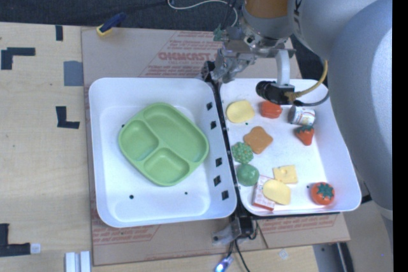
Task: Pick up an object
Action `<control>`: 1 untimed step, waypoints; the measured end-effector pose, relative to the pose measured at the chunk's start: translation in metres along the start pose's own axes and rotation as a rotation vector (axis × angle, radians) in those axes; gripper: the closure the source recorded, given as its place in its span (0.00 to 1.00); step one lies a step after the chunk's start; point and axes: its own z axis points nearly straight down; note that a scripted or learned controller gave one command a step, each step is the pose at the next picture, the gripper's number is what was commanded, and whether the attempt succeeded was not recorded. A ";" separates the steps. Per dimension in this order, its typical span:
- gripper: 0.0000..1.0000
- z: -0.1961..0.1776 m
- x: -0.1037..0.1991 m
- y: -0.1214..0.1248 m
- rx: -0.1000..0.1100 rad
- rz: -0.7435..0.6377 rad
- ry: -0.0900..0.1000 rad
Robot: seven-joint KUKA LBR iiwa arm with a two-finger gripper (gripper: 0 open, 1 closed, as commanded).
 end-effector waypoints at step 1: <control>1.00 0.065 0.001 -0.009 -0.008 0.002 -0.001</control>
